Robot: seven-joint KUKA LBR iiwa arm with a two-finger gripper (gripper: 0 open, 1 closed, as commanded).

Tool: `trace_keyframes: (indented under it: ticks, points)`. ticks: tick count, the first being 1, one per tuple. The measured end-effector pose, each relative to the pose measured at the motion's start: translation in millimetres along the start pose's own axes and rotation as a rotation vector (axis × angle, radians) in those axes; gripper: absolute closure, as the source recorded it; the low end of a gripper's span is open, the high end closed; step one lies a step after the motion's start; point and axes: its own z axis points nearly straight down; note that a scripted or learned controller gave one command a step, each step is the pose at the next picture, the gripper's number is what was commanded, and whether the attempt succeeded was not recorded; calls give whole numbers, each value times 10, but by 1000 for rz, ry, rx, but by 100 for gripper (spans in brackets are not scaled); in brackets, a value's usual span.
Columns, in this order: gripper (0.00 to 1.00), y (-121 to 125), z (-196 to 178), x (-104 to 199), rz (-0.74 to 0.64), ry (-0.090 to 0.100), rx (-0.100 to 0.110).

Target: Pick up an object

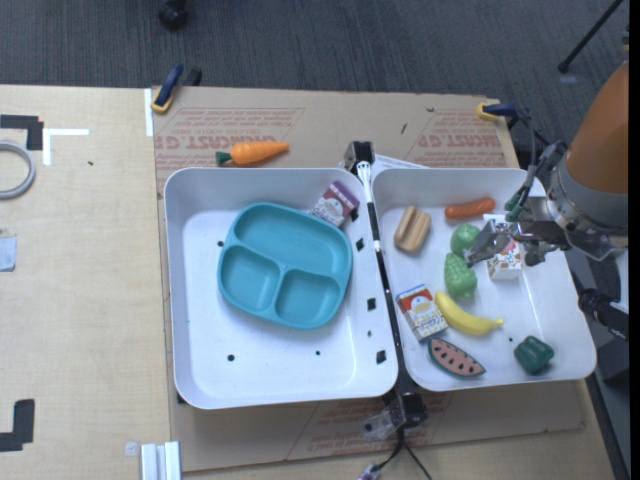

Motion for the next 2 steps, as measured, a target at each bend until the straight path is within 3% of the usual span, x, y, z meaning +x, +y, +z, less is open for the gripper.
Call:
trace_keyframes:
  ticks: [1,2]
  points:
    - [0,490,1472,-204,164,1,1]
    - [100,492,1376,-208,167,1,1]
